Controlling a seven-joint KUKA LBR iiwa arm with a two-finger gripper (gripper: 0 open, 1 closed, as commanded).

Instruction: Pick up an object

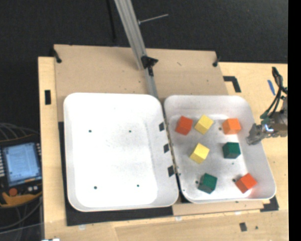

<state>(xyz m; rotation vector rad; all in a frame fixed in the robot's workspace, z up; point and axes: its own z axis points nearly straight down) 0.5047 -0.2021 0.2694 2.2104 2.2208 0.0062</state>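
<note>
Bench-top right bin point(241, 104) held cubes; gripper point(256, 133), its opening impossible to judge, hovered right of the green cube point(232, 150).

From my remote station I saw a teach pendant point(17, 167) with a lit screen lying left of the wooden bench point(47, 134). A grey metal pole point(133, 31) slanted down from the top toward the bench's back edge.

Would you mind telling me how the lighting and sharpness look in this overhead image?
In the camera view, the left bin is bright, almost washed out; the right bin shows greyish sheen; blocks cast short soft shadows; the tool at the right edge looks blurry.
</note>
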